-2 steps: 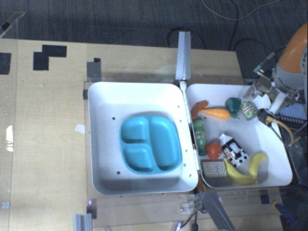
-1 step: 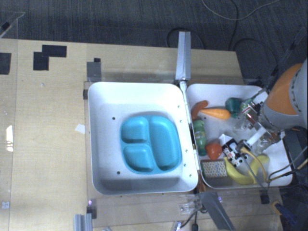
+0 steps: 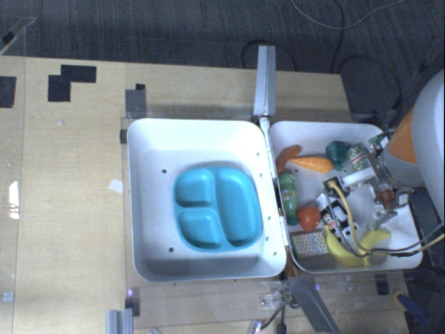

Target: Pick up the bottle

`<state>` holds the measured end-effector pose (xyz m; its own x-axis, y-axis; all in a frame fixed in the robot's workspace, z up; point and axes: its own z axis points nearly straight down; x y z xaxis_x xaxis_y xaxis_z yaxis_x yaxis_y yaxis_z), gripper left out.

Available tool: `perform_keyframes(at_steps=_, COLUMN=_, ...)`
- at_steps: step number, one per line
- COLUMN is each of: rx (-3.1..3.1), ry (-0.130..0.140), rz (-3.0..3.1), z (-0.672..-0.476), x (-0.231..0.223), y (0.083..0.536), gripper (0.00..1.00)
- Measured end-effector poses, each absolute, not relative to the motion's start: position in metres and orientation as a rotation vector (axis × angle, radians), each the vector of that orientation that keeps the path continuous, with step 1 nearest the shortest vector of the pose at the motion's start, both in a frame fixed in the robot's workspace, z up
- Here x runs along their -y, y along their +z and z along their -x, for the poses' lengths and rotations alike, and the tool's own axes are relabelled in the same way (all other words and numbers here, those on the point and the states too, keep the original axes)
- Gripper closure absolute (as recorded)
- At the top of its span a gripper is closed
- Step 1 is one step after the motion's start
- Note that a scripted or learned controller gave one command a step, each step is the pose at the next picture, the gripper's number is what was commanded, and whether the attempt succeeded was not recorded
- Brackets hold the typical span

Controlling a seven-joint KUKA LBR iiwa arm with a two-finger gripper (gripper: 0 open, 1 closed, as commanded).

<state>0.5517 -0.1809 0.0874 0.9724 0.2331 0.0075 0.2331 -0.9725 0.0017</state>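
The bottle (image 3: 346,154) is dark green with a pale label and lies on its side at the back of the right bin (image 3: 410,261). My gripper (image 3: 384,202) hangs low over the right side of that bin, in front of and to the right of the bottle and apart from it. The grey arm with its orange band (image 3: 403,136) reaches in from the right and covers the bin's far right corner. Nothing can be made out in the gripper.
The right bin also holds an orange carrot (image 3: 313,164), a red-brown sausage (image 3: 287,156), a green vegetable (image 3: 287,193), a red tomato (image 3: 309,217), a yellow banana (image 3: 351,250) and a mesh-patterned block (image 3: 310,243). A blue divided plate (image 3: 217,207) lies in the left bin (image 3: 149,186).
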Motion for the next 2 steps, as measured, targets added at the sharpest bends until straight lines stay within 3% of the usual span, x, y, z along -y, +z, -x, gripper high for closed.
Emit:
perform_keyframes(at_steps=1, rx=-0.332, ry=0.007, rz=-3.124, z=-0.608, x=0.127, y=0.156, gripper=0.00)
perform_keyframes(at_steps=2, rx=-0.729, ry=0.004, rz=-3.057, z=-0.541, x=0.142, y=0.163, gripper=0.00)
